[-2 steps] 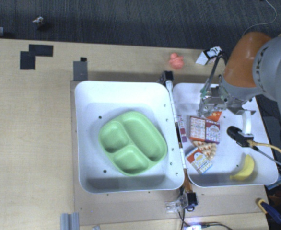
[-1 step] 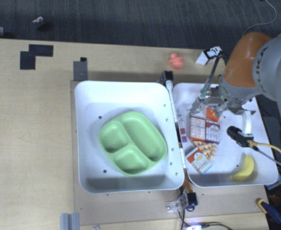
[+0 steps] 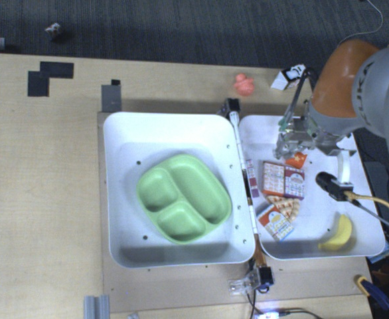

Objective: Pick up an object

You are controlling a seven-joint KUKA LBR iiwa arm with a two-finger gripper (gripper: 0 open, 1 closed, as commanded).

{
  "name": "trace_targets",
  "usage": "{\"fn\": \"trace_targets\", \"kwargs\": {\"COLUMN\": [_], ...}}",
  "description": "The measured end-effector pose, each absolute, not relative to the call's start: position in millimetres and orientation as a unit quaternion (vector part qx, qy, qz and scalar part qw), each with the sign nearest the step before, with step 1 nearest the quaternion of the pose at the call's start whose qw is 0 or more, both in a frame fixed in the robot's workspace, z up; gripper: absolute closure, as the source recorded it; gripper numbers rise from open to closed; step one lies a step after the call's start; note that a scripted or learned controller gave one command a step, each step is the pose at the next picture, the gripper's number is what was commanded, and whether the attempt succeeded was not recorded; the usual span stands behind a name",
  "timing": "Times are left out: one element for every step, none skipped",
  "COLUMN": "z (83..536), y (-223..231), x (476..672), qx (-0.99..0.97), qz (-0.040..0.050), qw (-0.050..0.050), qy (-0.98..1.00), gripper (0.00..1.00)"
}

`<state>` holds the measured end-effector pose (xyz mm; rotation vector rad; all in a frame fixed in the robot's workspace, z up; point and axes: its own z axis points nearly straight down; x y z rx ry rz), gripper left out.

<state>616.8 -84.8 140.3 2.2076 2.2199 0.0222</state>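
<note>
Two white bins [image 3: 115,198]: left holds a green divided plastic tray [image 3: 183,197]; gripper [image 3: 293,146] lowered into cluttered right.
Its grip state cannot be told; it hangs over a small orange packet [image 3: 297,159], likely chosen as target.

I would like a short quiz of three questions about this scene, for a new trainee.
1. True or false: the green plate lies in the left bin.
2. Which bin holds the banana: A left, B right?
3. Fill in: the gripper is over the ___ bin.

Key: 1 true; 2 B; 3 right.
</note>
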Motion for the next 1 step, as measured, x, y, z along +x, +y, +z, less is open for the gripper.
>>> {"fn": "trace_targets", "kwargs": {"z": [140.2], "y": [-84.8], "x": [616.7], "qx": [0.705], "qz": [0.007], "qw": [0.005], "qy": [0.709], "gripper": [0.0]}}
